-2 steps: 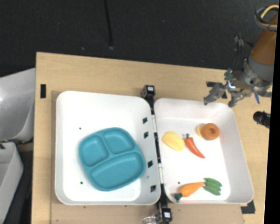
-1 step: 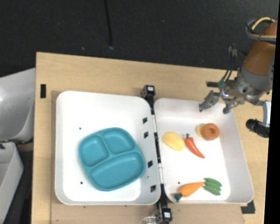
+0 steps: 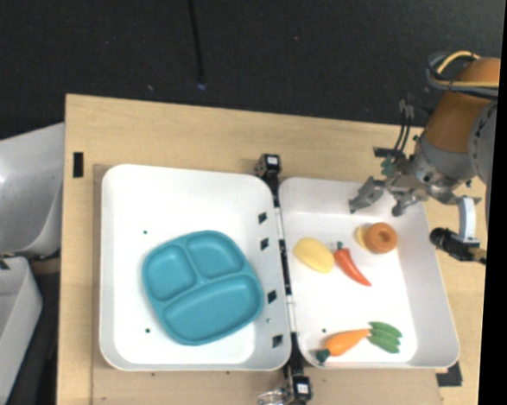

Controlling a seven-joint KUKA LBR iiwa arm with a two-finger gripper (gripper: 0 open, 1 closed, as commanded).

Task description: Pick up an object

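The right bin holds several toy foods: an orange round fruit near its far right, a yellow lemon-shaped piece, a red chili pepper, and an orange carrot beside a green pod at the front. My gripper hangs over the bin's far right corner, just behind the orange fruit, its fingers spread open with nothing between them.
The left bin carries a blue divided plate. A row of black clips runs along the seam between the bins. Bare white floor lies in the middle of the right bin.
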